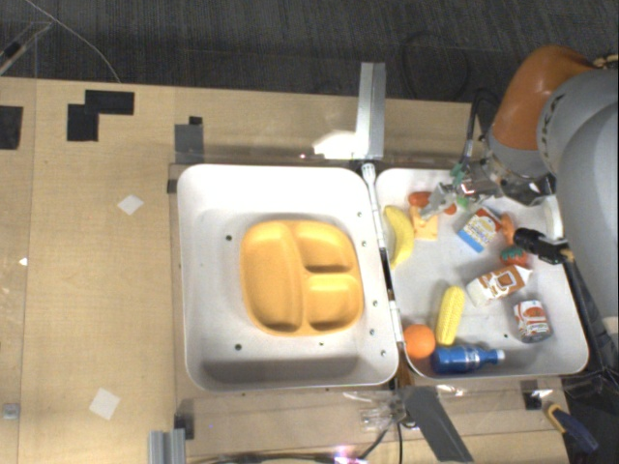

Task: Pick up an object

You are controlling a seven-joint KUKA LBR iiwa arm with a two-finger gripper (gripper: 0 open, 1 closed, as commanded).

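The right bin (pixel 571 356) holds several small items. Along its left wall lies a yellow banana (pixel 398 235), with a corn cob (pixel 450 314), an orange (pixel 419 340) and a blue bottle (pixel 466 359) toward the front. A red and white carton (pixel 498 281) and a can (pixel 531 319) lie at the right, a blue and white packet (pixel 479 230) further back. My gripper (pixel 462 186) hangs low over the bin's back edge, close to a small red item (pixel 418 199) and a yellow wedge (pixel 426 226). The grey arm (pixel 580 133) partly covers the bin's right side.
The left bin (pixel 193 259) carries a yellow divided tray (pixel 300 274) in its middle. A metal post (pixel 371 104) stands behind the seam between the bins. Bare wooden bench (pixel 87 259) stretches to the left.
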